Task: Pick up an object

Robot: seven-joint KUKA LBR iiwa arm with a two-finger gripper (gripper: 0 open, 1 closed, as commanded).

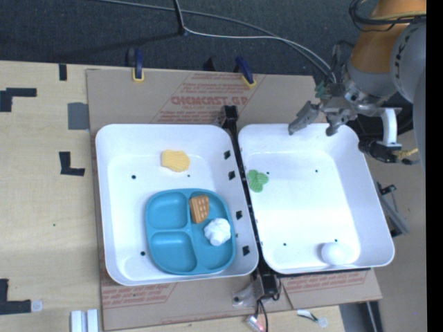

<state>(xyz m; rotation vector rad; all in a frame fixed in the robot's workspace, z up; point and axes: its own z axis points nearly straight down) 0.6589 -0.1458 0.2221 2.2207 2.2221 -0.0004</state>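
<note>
Fingers [315, 124] spread apart and empty over right white bin's [367, 185] far rim, well apart from small green leafy piece [257, 180] by left wall; risk of scraping that wall or closing on nothing.

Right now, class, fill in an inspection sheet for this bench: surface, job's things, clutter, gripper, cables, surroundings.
Surface: left bin and right bin side by side on a cardboard sheet.
Job's things: yellow piece on the left bin's floor; blue tray holding a waffle piece and a white lump; green piece and white ball in the right bin.
Clutter: nothing seen.
Gripper: gripper open, above the right bin's far edge, holding nothing.
Cables: cable across the dark floor.
Surroundings: clamps on the cardboard's far edge.
</note>
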